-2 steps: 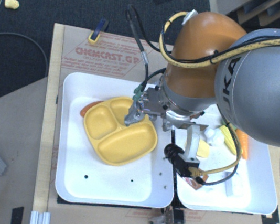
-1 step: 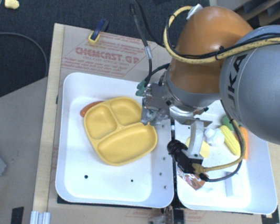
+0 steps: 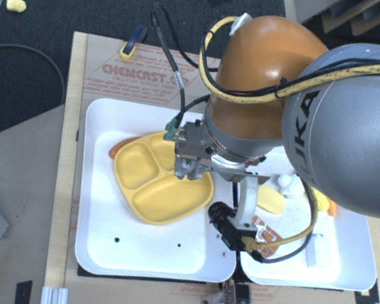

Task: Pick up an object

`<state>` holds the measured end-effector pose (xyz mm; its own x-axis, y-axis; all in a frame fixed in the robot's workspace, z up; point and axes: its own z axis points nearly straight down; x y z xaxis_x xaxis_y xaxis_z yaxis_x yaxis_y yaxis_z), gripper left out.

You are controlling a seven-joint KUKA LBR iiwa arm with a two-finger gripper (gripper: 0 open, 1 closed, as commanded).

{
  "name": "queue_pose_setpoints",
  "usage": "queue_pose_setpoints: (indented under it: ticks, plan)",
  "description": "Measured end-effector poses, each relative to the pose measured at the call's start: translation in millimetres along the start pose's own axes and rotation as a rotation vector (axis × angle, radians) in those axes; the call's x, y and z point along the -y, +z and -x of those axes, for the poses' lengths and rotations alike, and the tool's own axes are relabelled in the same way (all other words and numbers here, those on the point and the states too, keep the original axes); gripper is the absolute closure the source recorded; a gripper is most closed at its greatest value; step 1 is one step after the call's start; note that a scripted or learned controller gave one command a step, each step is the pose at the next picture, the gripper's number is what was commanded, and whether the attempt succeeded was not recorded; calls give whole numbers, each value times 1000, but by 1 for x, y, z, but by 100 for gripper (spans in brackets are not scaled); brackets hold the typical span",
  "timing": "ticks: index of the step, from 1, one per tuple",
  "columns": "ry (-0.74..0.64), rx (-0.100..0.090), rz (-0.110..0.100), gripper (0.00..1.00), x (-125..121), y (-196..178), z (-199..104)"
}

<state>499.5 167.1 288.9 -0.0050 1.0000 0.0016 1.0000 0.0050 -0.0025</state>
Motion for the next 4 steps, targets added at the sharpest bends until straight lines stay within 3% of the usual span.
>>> queue_pose_setpoints:
  ticks: [1, 2, 3, 4]
  plan:
    - [13, 5, -11, 100, 23, 85, 72]
    - [7, 1, 7, 100, 20, 38, 83]
    - [3, -3, 24, 100, 21, -256, 85]
    - [5, 3, -7, 100, 22, -174, 74]
